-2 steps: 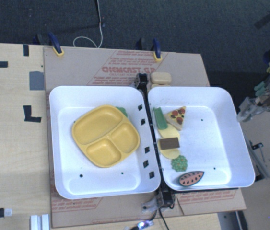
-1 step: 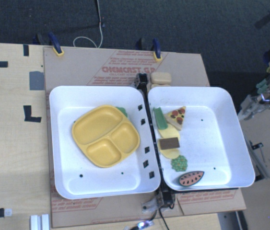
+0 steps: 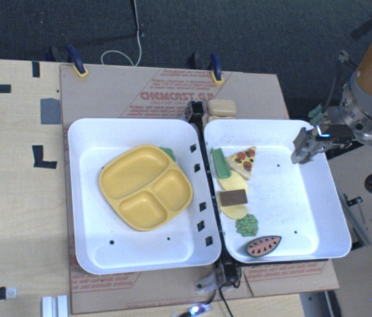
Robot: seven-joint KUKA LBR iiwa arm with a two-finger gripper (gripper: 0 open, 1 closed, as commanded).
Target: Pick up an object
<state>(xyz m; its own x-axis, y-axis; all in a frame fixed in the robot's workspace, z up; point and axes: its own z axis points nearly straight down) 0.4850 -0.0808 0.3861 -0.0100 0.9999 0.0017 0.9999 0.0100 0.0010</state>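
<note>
Dark blue-grey carpet runs behind the bench; light wood bench top (image 3: 14,177) at far left carries black tape marks. Cardboard sheet (image 3: 172,94) lies under both bins, held by two blue clamps at its far edge.

Left bin (image 3: 80,197): yellow divided plate (image 3: 146,187) sits near centre, three compartments, rotated at a slant. A green piece (image 3: 168,154) peeks out at the plate's far right edge, mostly hidden.

Beige block (image 3: 222,107) rests on the cardboard just beyond the bins' divide.

Right bin (image 3: 318,203): toy foods cluster along its left wall. Green stick (image 3: 221,163) upright along the wall, pizza slice (image 3: 244,162) just beside it. Brown block (image 3: 232,197) lies on a yellow piece (image 3: 234,210). Broccoli (image 3: 246,225) near that, then watermelon slice (image 3: 263,246) at the near edge.

My gripper (image 3: 302,152) hangs over the right bin's far right corner, well apart from the food. Nothing sits between my fingers; whether my jaws are spread or pressed together I cannot tell
</note>
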